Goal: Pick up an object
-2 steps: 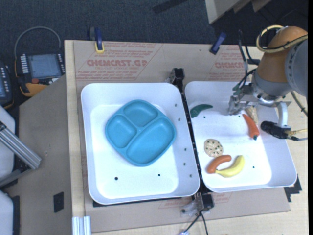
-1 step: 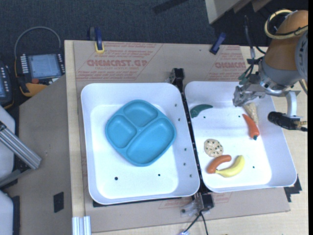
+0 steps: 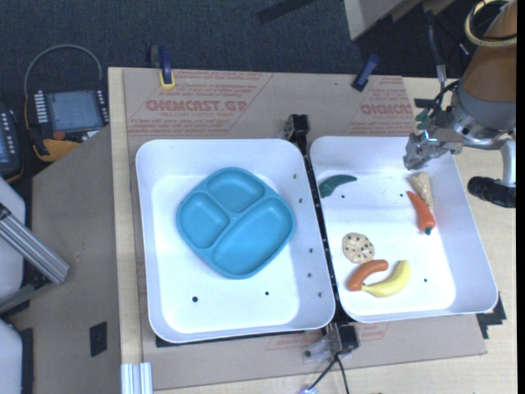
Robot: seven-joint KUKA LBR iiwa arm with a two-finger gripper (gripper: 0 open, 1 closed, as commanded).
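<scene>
Landmark: blue moulded plastic divided plate (image 3: 236, 221), three compartments, rounded corners, smooth matte face; it lies tilted in the left shallow white plastic bin (image 3: 164, 179).
Bench: pale cardboard sheet (image 3: 246, 97) with red print lies under both bins, past the plate's far side.
Right bin: second shallow white bin (image 3: 472, 277), glossy, rounded lip, sits just right of the plate's bin, the two walls nearly touching.
Gripper: metal two-finger gripper (image 3: 423, 150) on the grey arm hangs over the right bin's far corner, well right of the plate. Fingers: too small and blurred, cannot tell if spread or closed.
Carrot: orange toy carrot (image 3: 422, 211), tapered, smooth, lying right of the plate, just below the gripper; a pale beige wedge-shaped piece (image 3: 422, 185) touches its upper end.
Leaf: dark teal flat leaf-like piece (image 3: 336, 185), curved, nearest the plate, by the right bin's left wall.
Cookie: round tan speckled cookie (image 3: 358, 247), rough-looking, right of the plate's lower edge.
Sausage: reddish-orange toy sausage (image 3: 364, 275), rounded ends, touching the yellow toy banana (image 3: 390, 280), curved and glossy, lower right of the plate.
</scene>
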